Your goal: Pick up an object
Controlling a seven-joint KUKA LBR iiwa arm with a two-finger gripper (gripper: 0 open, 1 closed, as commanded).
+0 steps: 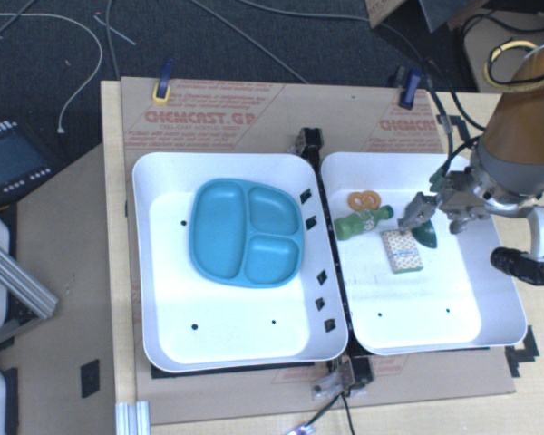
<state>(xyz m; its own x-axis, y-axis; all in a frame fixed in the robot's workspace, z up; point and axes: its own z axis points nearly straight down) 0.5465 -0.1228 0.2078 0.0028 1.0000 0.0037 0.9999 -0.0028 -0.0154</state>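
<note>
Gripper (423, 214) low over the right-hand shallow white bin (453, 324), near its upper middle. Fingers spread apart, nothing between them; one dark tip angled down-left toward the objects.

Just beneath and right of the fingers: small dark-green rounded piece (426, 236), partly covered by the gripper, shape hard to make out. Probably hard plastic, light, smooth; likely slippery on a curved face.

Just beside it, lower left: small rectangular packet with a speckled grey-and-tan pattern (402, 250), lying flat, slightly skewed. Judged light and somewhat stiff; flat faces, so best taken across the short sides. Print on it too small to read.

Further left: green toy vegetable, elongated, plastic-looking (360, 224), lying on its side, touching or almost touching an orange-tan pretzel-shaped piece (364, 201). Both judged light and rigid; green one best pinched across its narrow middle, pretzel awkward because of holes and thinness.

Left-hand white bin (163, 243): light-blue three-compartment plastic plate (247, 232), well apart from the gripper.

Brown board under the bins (199, 116): red lettering, roughly "CHEMCAST GP", repeated at upper right, partly hidden. Blue clamp (163, 87) on the far edge.
</note>
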